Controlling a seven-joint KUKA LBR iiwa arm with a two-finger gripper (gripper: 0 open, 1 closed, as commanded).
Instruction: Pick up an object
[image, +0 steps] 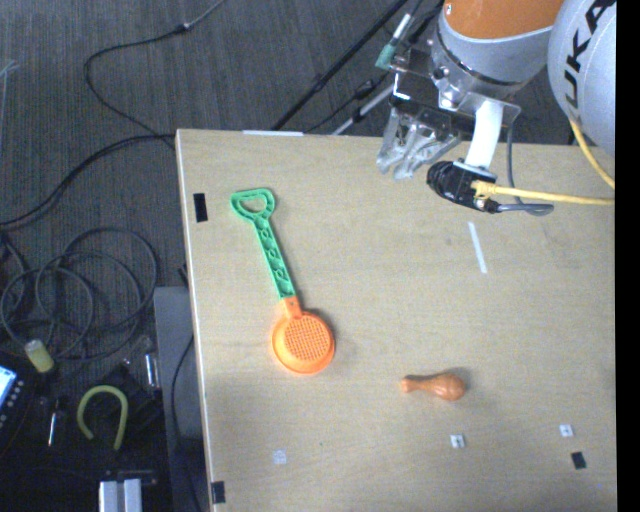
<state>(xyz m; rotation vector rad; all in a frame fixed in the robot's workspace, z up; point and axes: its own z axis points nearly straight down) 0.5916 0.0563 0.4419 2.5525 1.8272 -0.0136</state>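
You look down on a smooth pale wooden board (400, 300) set over dark ribbed carpet (90, 80) strewn with looping black cables (75, 275). At about 12 o'clock the translucent-fingered metal gripper (408, 152) hangs over the board's far edge; you cannot tell its state. Toward 9 o'clock lies a plastic strainer with a green lattice handle and round orange mesh head (285, 300). At 5 o'clock rests a small smooth orange drumstick-shaped toy (436, 385), well apart from the gripper.
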